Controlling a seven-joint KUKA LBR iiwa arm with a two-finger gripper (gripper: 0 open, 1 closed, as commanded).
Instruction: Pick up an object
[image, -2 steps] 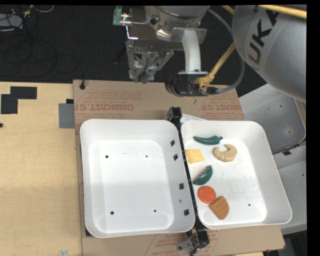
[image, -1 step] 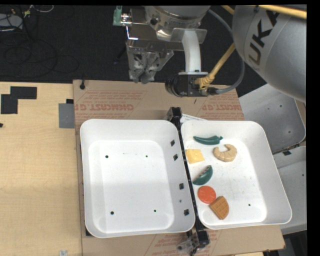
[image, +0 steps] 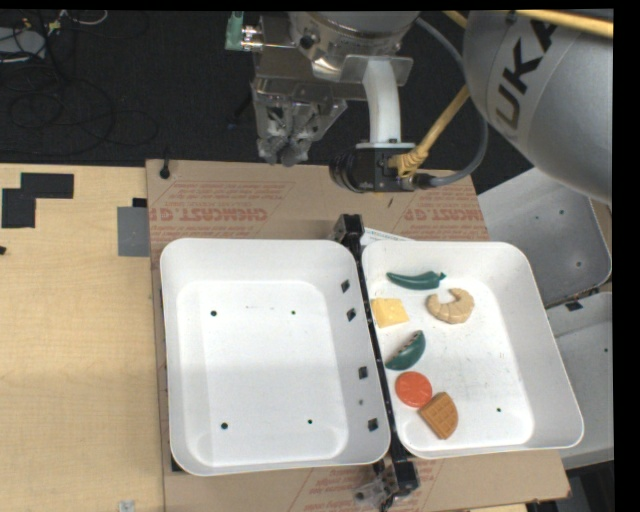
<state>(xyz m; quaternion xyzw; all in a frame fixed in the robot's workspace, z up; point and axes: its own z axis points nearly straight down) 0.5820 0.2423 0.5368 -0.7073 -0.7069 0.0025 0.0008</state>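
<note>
Gripper (image: 285, 150) above bins, beyond left bin (image: 190, 300)

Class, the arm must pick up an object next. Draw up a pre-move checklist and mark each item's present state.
1. Objects lie in right white bin: ok.
2. Red round disc and orange wedge apart: not ok, touching.
3. Tan croissant-shaped piece free all round: ok.
4. Gripper above the objects: not ok, raised behind left white bin.
5. Gripper state: cannot tell.
</note>
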